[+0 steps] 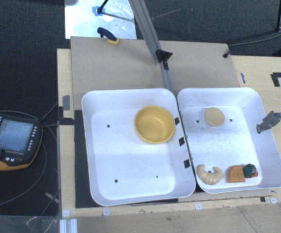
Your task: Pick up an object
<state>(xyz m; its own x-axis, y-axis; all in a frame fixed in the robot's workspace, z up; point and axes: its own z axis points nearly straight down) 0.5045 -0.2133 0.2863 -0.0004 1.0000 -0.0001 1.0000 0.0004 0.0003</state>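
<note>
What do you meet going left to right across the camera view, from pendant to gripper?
Pendant → yellow bowl → croissant → orange block → green and red piece → gripper. The round tan disc sits above the croissant at about the same place across, so I leave it out.

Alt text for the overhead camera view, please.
Two shallow white bins sit side by side on a bench. The left holds a round yellow bowl; the right holds a round tan disc, a pale curved croissant-shaped piece and an orange block. The arm's tool sits at the right bin's right rim.
</note>
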